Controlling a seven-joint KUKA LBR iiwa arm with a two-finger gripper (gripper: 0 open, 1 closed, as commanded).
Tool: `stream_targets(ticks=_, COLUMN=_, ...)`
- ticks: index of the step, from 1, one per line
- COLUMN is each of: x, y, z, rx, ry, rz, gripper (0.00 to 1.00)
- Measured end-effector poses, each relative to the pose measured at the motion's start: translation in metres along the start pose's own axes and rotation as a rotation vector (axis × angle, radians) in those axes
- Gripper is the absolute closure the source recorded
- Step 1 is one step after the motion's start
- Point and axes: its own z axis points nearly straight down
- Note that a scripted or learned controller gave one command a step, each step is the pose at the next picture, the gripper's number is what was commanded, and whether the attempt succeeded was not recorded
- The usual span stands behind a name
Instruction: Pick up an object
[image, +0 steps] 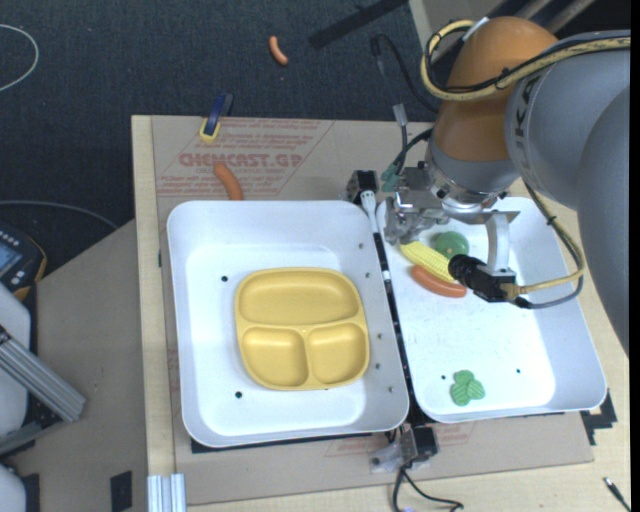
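In the right bin (540, 370), near its far left corner, lie a yellow corn cob (428, 260), an orange sausage-like piece (438, 283) just in front of it, and a round green piece (450, 243) behind. My gripper (408, 222) hangs low over this cluster, right at the corn's far end. The wrist and its hardware hide the fingers. A small green leafy piece (466, 387) rests alone near the bin's front edge.
The left bin (200, 240) holds a yellow three-compartment tray (300, 327). On the cardboard behind the bins lie an orange carrot-like piece (229, 181) and a blue-yellow item (213, 117). A black cable connector (483, 279) hangs by the food cluster.
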Motion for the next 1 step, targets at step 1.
stream_targets(ticks=1, x=-0.0102, y=0.0065, z=-0.0100, rx=-0.001, ry=-0.001, rz=0.003, gripper=1.00)
